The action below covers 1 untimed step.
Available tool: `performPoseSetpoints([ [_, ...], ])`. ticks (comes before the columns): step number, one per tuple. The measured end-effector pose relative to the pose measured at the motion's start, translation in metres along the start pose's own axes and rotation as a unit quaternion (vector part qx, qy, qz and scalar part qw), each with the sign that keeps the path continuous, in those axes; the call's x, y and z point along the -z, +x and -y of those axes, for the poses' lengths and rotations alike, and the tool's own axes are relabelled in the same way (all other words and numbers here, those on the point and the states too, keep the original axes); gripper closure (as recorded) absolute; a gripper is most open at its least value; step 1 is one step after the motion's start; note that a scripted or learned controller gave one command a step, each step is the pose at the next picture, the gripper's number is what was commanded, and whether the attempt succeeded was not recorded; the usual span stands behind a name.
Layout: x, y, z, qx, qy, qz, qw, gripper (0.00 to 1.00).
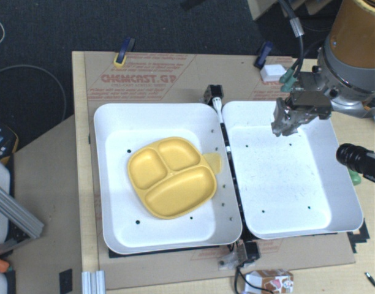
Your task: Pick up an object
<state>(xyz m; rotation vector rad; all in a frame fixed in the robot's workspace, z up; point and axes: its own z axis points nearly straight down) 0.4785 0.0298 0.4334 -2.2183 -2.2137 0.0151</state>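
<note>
**benchwatcher:** What am I looking at here? Biggest stuff first pls.

**me (driving it remotely):** Cardboard-topped bench, two white bins on it. The left bin has the only thing worth grabbing: a yellow divided plate, three compartments, lying flat and face up in the middle of the floor, turned a bit off square. The right bin has just specks on its floor. My arm comes in from the right, and the gripper hangs over the far edge of the right bin, well away from the plate. From this angle I honestly can't tell how the fingers stand, and I see nothing in them.

**benchwatcher:** So nothing's picked yet?

**me:** I'd say not, the plate sits on the bin floor. My guess is the arm has to cross over the divider next. A flat plate gives little to grab, probably a rim.

**benchwatcher:** Any writing?

**me:** Red print on the cardboard reads something like "CHEMCAST GP". Blue clamps pin the back edge.
</note>
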Motion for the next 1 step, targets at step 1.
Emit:
performPoseSetpoints([
  [1, 0.0013, 0.0531, -0.0002, 0.004, -0.005, -0.001, 1.0000, 1.00],
])
